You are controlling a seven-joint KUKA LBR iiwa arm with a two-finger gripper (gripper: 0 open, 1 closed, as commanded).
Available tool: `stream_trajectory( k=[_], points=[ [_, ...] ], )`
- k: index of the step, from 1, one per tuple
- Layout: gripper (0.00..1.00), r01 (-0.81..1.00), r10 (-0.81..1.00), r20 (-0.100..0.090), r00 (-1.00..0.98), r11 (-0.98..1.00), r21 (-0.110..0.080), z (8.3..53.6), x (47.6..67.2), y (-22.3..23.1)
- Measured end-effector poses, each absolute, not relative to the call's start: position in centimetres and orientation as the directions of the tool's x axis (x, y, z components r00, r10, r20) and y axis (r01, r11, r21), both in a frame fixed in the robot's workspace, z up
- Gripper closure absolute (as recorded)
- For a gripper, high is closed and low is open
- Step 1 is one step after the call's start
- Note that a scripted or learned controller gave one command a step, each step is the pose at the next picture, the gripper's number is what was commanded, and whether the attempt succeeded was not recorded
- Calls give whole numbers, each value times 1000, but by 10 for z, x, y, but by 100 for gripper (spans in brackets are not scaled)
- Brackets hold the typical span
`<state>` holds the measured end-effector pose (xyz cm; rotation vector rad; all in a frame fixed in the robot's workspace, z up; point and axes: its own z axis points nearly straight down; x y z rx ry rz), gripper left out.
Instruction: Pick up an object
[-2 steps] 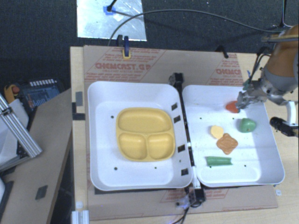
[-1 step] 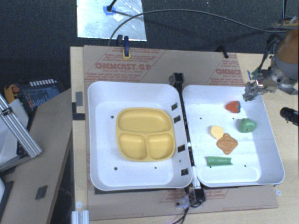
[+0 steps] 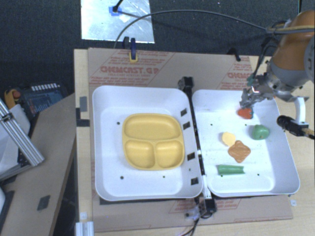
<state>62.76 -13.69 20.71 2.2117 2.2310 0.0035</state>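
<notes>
Two white bins sit side by side on the surface; the left bin carries a yellow divided tray. In the right bin, the end effector drops onto a red object near the far edge: grasp stage, I'd judge. Next: close, lift straight. Whether it's apart or together, I cannot tell; the wrist hides that.
</notes>
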Motion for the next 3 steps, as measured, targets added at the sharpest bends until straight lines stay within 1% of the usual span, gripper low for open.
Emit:
stream_trajectory(
  k=[1, 2, 3],
  points=[
    [100, 1000, 1000, 2, -10, 10, 3, 203, 635, -86],
    [100, 1000, 1000, 2, -10, 10, 1, 207, 628, -26],
    [100, 1000, 1000, 3, -11, 11, 3, 212, 635, 38]
  ],
)
